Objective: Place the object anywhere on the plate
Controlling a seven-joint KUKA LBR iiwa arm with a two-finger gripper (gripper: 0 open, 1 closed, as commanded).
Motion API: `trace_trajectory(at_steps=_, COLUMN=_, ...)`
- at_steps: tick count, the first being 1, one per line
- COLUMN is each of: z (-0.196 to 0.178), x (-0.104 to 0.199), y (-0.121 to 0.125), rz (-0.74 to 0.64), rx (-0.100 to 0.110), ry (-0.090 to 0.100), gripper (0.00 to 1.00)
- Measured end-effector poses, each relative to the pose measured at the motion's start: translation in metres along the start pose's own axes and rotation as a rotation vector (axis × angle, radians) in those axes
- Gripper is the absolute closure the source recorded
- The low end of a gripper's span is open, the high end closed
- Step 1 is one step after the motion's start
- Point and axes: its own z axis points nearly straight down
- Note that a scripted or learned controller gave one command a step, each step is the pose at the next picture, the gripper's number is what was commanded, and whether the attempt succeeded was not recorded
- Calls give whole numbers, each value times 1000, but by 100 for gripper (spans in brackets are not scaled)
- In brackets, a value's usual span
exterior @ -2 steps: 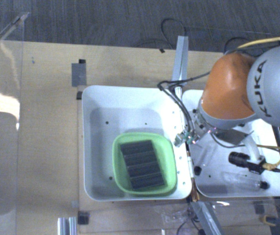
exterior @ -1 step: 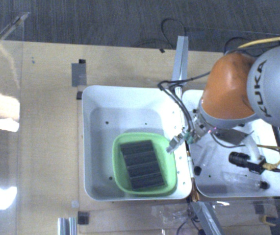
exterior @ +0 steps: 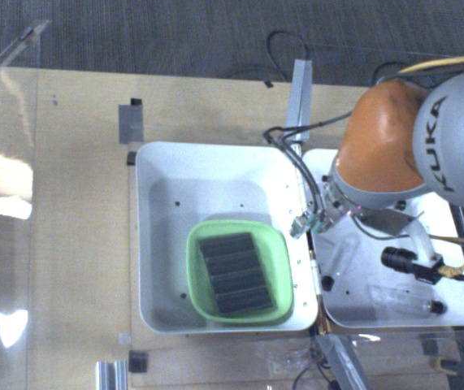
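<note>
A green square plate (exterior: 276, 258) lies in the front half of the left bin (exterior: 158, 218). On it rests a dark ridged rectangular object (exterior: 236, 273), lying flat and inside the plate's rim. The grey arm with its orange band (exterior: 378, 149) hangs over the back of the right bin (exterior: 459, 299), apart from the plate. My gripper (exterior: 382, 218) sits beneath the wrist and is mostly covered by it. Nothing can be seen held under it.
The wall between the two bins (exterior: 313, 275) runs just right of the plate. A black cylindrical part with a yellow cable (exterior: 410, 262) sticks out over the right bin. Faint clear items (exterior: 341, 254) lie on that bin's floor. A grey post (exterior: 299, 96) stands behind the bins.
</note>
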Motion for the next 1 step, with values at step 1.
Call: trace_trajectory(at_steps=1, z=0, x=0, y=0, rz=0, rx=0, ry=0, gripper=0)
